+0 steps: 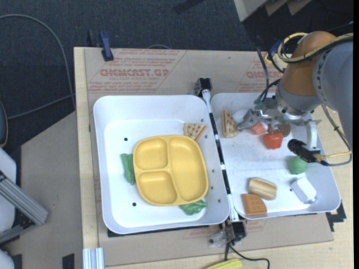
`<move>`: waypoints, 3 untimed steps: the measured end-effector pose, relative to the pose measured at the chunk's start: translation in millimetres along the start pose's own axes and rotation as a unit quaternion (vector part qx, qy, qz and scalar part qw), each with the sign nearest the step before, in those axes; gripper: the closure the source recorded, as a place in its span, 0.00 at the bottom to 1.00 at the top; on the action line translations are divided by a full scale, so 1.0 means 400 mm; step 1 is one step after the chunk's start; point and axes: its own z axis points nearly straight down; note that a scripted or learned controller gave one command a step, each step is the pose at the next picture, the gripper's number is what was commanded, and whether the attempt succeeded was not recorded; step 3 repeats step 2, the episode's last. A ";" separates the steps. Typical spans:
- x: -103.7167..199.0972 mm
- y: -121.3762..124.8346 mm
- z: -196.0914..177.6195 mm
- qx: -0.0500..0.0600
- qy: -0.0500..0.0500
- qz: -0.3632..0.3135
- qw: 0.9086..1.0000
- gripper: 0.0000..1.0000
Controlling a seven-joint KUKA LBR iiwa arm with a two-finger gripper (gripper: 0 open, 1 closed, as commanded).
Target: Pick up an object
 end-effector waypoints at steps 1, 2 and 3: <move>0.001 -0.002 -0.020 0.001 0.000 0.000 1.000 1.00; 0.203 -0.032 -0.243 0.001 0.001 -0.001 1.000 1.00; 0.203 -0.032 -0.243 0.001 0.001 -0.001 1.000 1.00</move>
